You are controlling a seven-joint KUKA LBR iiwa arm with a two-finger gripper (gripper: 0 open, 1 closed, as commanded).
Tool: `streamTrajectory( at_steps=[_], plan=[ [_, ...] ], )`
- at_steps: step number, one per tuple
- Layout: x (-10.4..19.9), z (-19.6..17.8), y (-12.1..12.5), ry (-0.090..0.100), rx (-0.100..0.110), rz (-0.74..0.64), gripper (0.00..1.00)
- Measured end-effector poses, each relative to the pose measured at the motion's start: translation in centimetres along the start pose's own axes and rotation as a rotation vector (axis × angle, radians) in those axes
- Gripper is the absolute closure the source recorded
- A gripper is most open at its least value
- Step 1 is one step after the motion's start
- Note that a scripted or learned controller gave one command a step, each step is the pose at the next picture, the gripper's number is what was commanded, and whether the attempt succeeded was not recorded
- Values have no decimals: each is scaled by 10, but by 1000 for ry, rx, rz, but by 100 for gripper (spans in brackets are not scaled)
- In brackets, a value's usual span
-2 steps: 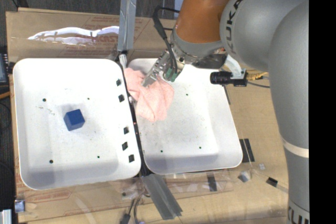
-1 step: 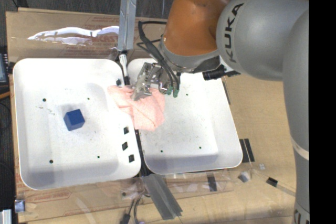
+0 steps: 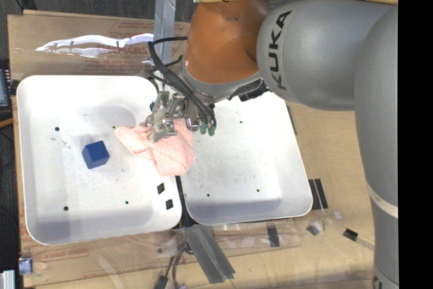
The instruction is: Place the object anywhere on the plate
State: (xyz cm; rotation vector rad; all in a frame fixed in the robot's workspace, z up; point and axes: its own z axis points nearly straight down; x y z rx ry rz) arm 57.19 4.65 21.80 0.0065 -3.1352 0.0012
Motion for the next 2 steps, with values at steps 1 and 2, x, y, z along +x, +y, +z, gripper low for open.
streamTrajectory(
  at_steps=[1,2],
  plan=[
    [24,8,48,0,1,-4,100],
    [60,1,87,-2,1,-6,100]
  ],
)
